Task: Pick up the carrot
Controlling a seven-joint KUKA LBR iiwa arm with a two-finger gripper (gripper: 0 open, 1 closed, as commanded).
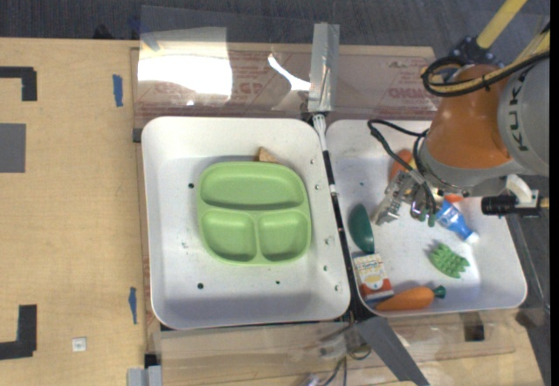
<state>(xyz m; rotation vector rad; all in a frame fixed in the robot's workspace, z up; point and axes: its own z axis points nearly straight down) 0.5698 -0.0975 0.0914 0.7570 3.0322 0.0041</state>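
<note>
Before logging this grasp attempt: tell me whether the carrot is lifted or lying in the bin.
Lying in the bin. The carrot rests flat along the near edge of the right bin, well apart from the gripper.

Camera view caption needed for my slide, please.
KUKA arm's gripper hovers in the right bin above the carrot; green divided plate sits left.

The grey arm (pixel 524 118) bore the letters "KU" at the right of the frame; nothing else was legible.
</note>
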